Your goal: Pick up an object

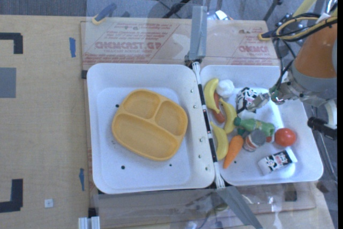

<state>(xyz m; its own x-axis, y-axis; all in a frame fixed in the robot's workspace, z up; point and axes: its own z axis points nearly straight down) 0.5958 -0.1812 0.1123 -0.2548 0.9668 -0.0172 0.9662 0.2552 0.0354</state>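
Two white bins side by side. Left bin (102, 131) holds a yellow divided tray (150, 123), lying at a slant, well apart from the arm. Right bin (308, 169) has all the small items, and the arm (316, 59) comes in over its far-right corner.

Gripper (266, 98) sits low in the far part of the right bin, pointing left. Fingertips are just beside or touching the black-and-white cow toy (246, 98); can't tell contact from this angle. Can't tell the finger opening either, too small and cluttered there. Nothing visibly held.

Likely target is the cow toy: it lies immediately left of the gripper tip, nearest item by far. No clear long axis, roughly compact.

Other candidates, all nearer the camera than the gripper:
- bananas (217, 115), long axis running near-far along the left wall
- green bottle (254, 126), lying left-right, just near-side of the cow toy
- carrot (232, 152), tilted
- milk carton (277, 161), near-right
- tomato (285, 137), right side
- white ball (226, 87), far, left of the cow toy

My read: a short move left and down decides the grasp.
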